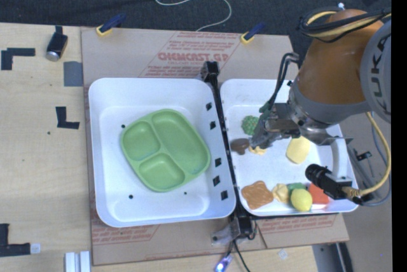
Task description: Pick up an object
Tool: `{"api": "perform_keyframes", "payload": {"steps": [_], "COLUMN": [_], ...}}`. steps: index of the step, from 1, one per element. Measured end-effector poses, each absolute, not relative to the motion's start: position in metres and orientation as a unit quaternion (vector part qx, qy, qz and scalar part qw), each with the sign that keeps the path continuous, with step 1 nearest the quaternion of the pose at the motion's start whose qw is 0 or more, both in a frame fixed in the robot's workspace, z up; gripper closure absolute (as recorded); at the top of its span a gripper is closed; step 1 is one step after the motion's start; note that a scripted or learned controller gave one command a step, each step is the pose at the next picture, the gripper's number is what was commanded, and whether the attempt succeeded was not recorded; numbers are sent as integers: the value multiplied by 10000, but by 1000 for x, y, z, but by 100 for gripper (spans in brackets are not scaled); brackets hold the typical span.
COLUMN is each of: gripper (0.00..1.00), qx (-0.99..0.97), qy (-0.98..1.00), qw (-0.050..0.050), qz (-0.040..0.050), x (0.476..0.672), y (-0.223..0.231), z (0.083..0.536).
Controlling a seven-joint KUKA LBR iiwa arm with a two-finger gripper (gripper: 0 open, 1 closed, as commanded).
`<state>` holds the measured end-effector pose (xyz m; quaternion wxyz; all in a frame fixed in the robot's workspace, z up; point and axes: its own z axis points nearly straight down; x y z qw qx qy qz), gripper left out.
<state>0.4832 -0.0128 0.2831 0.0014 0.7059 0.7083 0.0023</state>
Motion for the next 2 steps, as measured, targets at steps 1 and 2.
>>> {"api": "perform_keyframes", "payload": {"steps": [1,2], "gripper": [100,100], "qx": [7040,7052], "qy": [7102,7090], "qw": [14,9], "qz": [30,17], "x": [484,484], "y": [45,72], "z": [355,406]}}
